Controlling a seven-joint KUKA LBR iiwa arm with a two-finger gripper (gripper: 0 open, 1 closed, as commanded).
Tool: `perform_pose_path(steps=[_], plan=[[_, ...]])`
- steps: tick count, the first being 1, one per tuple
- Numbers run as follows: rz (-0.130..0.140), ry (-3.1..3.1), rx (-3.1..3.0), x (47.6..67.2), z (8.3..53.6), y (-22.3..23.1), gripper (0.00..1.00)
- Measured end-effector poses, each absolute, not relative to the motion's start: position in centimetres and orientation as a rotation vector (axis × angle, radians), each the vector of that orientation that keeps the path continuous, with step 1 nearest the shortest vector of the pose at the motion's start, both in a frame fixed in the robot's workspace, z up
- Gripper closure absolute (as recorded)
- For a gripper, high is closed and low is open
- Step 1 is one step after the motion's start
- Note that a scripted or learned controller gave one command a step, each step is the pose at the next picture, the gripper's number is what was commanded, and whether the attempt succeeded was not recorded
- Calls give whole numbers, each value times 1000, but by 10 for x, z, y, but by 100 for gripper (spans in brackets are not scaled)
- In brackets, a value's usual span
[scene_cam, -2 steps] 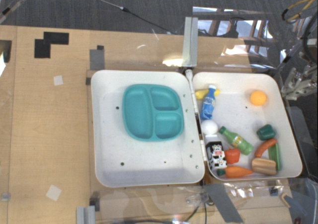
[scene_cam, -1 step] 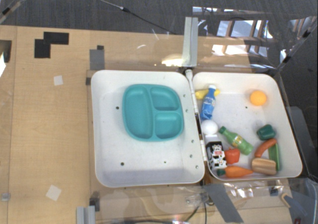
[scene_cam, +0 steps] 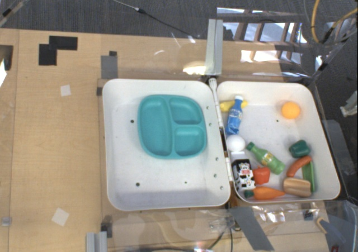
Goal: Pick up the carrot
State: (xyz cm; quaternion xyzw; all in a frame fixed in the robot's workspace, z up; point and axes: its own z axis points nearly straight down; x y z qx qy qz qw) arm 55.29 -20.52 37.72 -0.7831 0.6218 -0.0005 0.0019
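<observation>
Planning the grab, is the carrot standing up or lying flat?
Lying flat: the carrot rests lengthwise on the right bin's floor near its front edge.

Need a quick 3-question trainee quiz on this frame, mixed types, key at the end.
1. True or false: the carrot lies in the same bin as the teal plate.
2. What sits nearest the carrot? A) the orange ball B) the cow-print carton C) the blue bottle
3. Fill in: the green bottle lies in the ____ bin.

Key: 1 false; 2 B; 3 right.
</observation>
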Motion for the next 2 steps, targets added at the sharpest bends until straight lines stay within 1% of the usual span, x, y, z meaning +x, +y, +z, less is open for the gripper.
perform_pose_path(steps=[1,2], plan=[[2,1498,-2758,528,274,-186,100],[-24,1436,-2793,488,366,-198,100]])
